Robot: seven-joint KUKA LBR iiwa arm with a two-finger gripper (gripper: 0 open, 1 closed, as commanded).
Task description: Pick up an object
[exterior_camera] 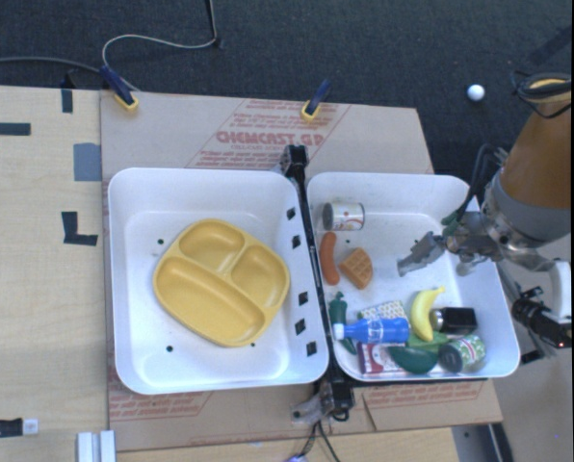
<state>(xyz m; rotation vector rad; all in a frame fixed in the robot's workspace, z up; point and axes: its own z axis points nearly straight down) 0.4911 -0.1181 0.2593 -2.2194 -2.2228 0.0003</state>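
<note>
i'm watching the arm (pixel 537 176) reaching in over the right bin (pixel 403 183), with the jaws (pixel 424 253) hanging above the bare patch in the bin's upper half. they're looking spread apart and gripping nothing, though the view is soft there, so i'm calling that a reading and not a certainty.

no object is chosen for me, so i'm counting everything in the right bin as a candidate. a small can (pixel 345 217) is lying near the top left, with a sausage (pixel 328 258) and a waffle-like piece (pixel 356 268) just below it. along the bottom a banana (pixel 423 311), a blue bottle (pixel 376 331), a black block (pixel 453 318), a green jar (pixel 465 352) and a dark green vegetable (pixel 414 358) are crowding together, several touching. the left bin (pixel 133 258) is carrying a yellow divided plate (pixel 221 282).

i'm judging this as the approach step, with nothing lifted yet. the next move is calling for settling on one target; the banana is sitting nearest, just below the jaws, but it's leaning against its neighbours, so i'd be lining up carefully before descending
</note>
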